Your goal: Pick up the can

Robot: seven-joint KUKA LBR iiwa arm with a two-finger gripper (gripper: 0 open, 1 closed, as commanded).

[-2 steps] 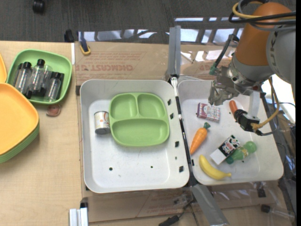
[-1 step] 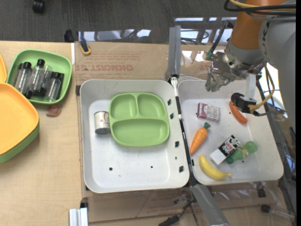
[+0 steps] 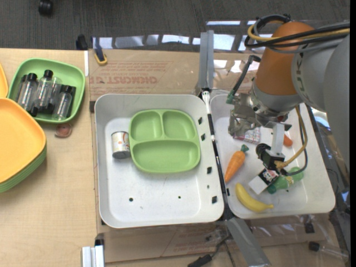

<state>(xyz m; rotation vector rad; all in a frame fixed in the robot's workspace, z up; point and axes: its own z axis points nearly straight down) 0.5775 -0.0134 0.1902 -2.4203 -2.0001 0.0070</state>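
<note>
The can (image 3: 120, 145) is small and silver with a printed label. It lies on its side in the left white bin (image 3: 161, 207), touching the left edge of a green divided plate (image 3: 165, 140). My gripper (image 3: 243, 124) hangs over the upper part of the right bin (image 3: 311, 202), far to the right of the can, just above a pink and white packet (image 3: 253, 134). The grey arm with its orange band (image 3: 283, 60) covers the bin's back corner.
In the right bin lie a carrot (image 3: 235, 164), a banana (image 3: 253, 198), a small orange piece (image 3: 287, 140) and a green and white item (image 3: 275, 181). On the bench at left stand a green tray of bottles (image 3: 45, 90) and stacked orange plates (image 3: 19, 146).
</note>
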